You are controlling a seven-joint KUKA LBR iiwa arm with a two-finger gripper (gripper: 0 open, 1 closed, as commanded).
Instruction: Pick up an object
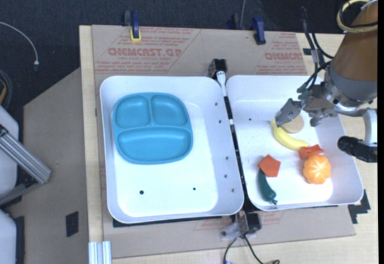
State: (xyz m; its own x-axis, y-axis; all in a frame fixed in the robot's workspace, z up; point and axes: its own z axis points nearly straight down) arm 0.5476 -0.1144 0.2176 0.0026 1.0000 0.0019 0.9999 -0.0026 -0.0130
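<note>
Over on the left, we've got the left bin [120,197] holding a blue divided plate [153,128] toward its far side. Moving right, the right bin [252,101] has all the small stuff: a dark green pepper [266,188] near the front edge, an orange-red block [270,165] just beyond it, then a yellow banana [289,138], and an orange pumpkin [316,168] nearest the right wall. Above the banana's far end hangs the gripper [303,114], and we honestly can't tell its state from this angle.
</note>
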